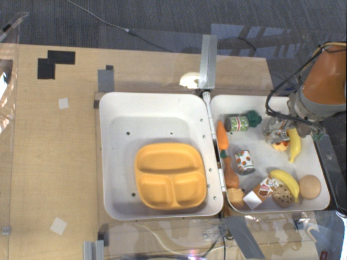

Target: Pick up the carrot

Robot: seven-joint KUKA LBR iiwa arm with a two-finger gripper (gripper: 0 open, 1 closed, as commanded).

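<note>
Carrot (222, 136): against right bin's (323, 173) left wall, upright.
Tool (278, 134): beside banana (294, 143); finger state indiscernible.
Approach: from wall-free side.

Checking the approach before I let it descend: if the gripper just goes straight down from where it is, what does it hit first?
Probably the banana near the right bin's back corner, or a small orange-and-white item beside it; depth is unclear. The gripper hangs over those, well right of the carrot by the divider.
</note>
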